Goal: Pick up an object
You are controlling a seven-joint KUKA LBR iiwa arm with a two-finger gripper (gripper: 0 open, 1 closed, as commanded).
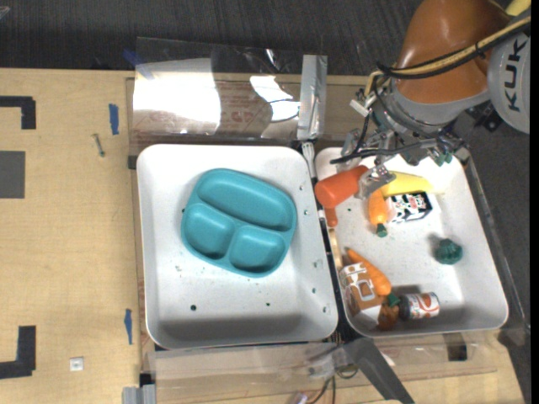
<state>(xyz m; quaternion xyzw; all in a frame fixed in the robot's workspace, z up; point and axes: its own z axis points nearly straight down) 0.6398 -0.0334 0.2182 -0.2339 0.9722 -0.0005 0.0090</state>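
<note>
The arm reaches in over the far edge of the right bin point(482, 225), its claw point(381, 168) low above the bin's far left corner; whether the claw is apart or together cannot be told. Just beside it lie an orange cup point(338, 187) and a yellow banana-shaped toy point(396, 194). A green ball point(449, 251) sits toward the right wall. A bottle point(416, 306) lies along the near edge. The left bin point(160, 251) holds a teal divided plate point(238, 220).

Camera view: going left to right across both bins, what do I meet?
Teal divided plate → orange cup → yellow banana → small green object. The bottles along the right bin's near edge overlap these in order, so I leave them out.
</note>
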